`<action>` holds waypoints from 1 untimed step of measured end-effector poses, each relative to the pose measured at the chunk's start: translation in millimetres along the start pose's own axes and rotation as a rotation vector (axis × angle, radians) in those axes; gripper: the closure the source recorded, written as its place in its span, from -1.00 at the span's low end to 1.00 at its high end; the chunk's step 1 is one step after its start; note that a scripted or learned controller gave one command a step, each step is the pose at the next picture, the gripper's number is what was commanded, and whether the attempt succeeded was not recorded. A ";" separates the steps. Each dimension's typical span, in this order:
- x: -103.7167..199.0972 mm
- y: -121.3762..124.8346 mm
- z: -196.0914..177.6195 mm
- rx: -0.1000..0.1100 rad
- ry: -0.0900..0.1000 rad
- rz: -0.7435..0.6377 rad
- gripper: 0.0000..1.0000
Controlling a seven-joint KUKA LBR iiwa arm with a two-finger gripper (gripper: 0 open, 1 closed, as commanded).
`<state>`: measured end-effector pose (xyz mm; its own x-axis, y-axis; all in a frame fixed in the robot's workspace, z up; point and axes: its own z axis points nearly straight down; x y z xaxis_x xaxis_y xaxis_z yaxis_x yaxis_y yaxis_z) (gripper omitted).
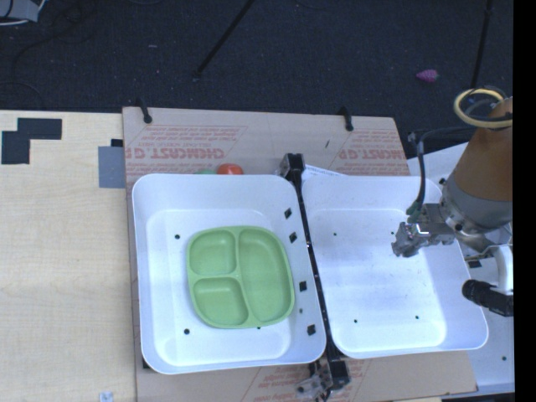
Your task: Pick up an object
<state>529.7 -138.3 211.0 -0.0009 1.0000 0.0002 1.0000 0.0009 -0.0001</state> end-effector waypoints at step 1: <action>58.2 9.5 6.4 0.003 0.003 -0.004 1.00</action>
<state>539.2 -80.0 204.6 -0.0047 1.0000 0.0031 1.0000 0.0047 -0.0032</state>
